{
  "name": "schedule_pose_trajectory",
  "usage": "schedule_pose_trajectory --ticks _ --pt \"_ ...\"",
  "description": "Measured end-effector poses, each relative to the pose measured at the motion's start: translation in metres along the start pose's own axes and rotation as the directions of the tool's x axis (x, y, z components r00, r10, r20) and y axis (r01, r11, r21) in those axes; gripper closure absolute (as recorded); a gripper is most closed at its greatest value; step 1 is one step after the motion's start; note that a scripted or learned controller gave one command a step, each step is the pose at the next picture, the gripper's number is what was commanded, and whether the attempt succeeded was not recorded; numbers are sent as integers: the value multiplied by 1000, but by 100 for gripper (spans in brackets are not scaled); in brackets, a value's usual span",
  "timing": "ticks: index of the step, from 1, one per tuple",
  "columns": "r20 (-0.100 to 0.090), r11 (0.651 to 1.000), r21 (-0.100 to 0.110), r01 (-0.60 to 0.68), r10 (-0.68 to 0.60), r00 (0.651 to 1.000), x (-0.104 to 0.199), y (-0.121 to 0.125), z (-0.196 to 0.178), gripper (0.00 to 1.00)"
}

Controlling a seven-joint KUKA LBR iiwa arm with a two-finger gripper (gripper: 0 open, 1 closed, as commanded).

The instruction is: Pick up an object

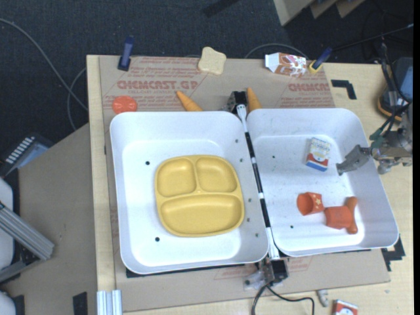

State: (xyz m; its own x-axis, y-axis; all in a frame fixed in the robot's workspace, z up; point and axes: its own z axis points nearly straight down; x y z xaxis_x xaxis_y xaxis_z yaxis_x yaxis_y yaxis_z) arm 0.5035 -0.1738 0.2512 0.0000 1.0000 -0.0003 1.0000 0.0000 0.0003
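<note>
Three small objects are lying in the right bin: a small white carton with red and blue print toward the far side, an orange cup-like piece nearer the camera, and an orange-red toy just right of it. The left bin is holding a yellow divided plate. The gripper is reaching in over the right bin's right rim, hanging just right of the carton and apart from it, with nothing between its fingers; whether the pincer is released or clenched cannot be told from here. The likely trouble is that a descent here lands between the carton and the toy, closing on bare bin floor. The carton could also tip or slide away if a finger strikes it, and the nearby rim is crowding the approach.
</note>
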Motion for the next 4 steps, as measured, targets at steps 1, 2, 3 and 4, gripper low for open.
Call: schedule_pose_trajectory --ticks 1,2,3,4 --pt "-1 1000 3 1 -1 1000 28 37 102 0" --pt "-1 1000 3 -1 1 1000 54 5 157 0" --pt "-2 1000 4 -1 1 1000 49 3 167 0" --pt "-1 1000 2 -1 1 1000 49 3 157 100"
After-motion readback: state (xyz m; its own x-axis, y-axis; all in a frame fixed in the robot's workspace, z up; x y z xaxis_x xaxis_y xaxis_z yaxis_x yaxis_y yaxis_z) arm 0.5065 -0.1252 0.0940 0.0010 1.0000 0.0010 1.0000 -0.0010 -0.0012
